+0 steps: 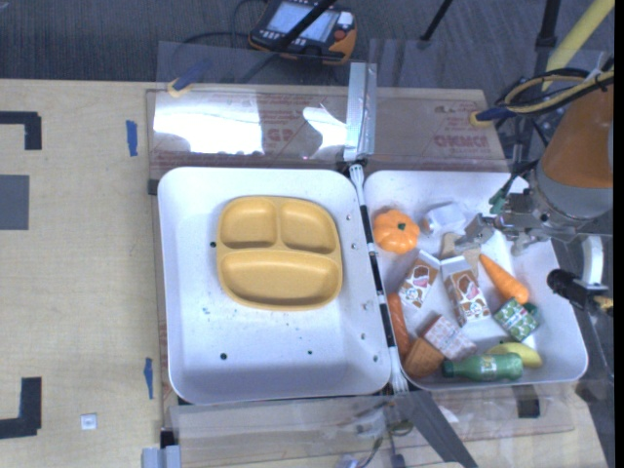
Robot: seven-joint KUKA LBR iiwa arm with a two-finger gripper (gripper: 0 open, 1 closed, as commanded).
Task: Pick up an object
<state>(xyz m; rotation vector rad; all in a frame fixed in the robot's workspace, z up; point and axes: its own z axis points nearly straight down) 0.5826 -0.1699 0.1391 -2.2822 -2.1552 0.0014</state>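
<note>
Near: green bottle (484, 366) lies along right bin's (575, 359) front wall | Mid: carrot (504, 279), long axis slanting lower right, just below-left of my jaws (497, 224) | Jaws: over bin's upper right, holding nothing, open or closed I cannot tell | Far-left: toy pumpkin (395, 230) | Left bin: yellow divided plate (280, 251)

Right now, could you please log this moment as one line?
claw: above right bin | grasp: none seen | carrot: in bin | yellow tray: left bin
</note>
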